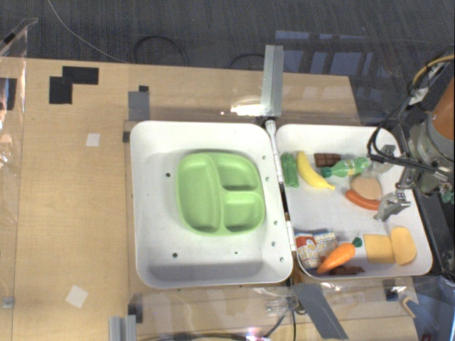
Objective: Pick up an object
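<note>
The right bin holds several toy foods: a banana, a green pod, a brown chocolate piece, a green bottle, a tan round slice on a red-orange sausage, a carrot, a printed packet, a yellow cheese block and an orange-yellow loaf. My gripper hangs low at the bin's right side, just right of the sausage and above the loaf. Nothing visibly sits in it.
The left bin carries a light green divided plate. A metal post stands behind the seam between the bins. The arm's grey body and cables overhang the right bin's far right edge.
</note>
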